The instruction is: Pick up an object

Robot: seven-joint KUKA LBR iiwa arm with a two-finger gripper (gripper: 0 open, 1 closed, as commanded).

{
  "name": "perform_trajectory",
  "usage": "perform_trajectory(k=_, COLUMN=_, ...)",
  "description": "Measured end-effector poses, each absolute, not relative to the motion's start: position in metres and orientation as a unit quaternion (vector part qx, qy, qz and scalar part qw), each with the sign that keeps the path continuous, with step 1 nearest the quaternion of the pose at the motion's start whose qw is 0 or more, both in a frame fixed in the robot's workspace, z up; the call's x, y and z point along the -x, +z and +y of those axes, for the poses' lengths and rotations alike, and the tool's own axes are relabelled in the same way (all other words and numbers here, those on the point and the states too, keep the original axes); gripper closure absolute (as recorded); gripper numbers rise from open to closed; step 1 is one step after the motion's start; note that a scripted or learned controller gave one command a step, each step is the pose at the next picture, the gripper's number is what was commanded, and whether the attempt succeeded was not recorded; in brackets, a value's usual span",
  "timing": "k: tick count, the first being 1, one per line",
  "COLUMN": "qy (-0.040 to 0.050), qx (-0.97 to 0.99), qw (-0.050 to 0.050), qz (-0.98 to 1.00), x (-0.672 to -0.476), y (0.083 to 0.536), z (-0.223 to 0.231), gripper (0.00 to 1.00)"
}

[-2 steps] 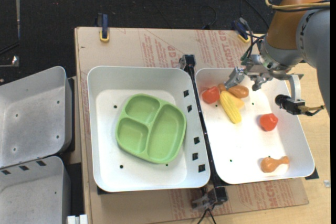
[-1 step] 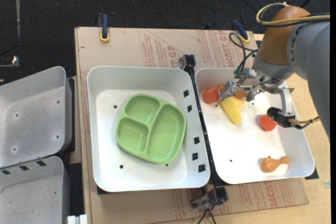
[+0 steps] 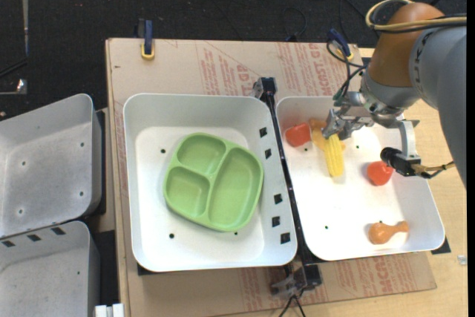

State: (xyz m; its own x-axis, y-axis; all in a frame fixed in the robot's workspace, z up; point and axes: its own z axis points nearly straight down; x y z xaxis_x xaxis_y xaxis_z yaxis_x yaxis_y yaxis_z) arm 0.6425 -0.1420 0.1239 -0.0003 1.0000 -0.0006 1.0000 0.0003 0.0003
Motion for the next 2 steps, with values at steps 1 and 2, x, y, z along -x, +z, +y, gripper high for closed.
perform_trajectory(k=1, qy=0.0016, qx=-0.706, qw=0.003, qz=0.708, x=-0.653, y=0.180, z=-0.145, gripper=1.00)
perform_trajectory(k=2, qy=0.0017, qx=-0.706, qw=0.003, qz=0.708, x=-0.655, y=0.234, z=-0.146, gripper=1.00)
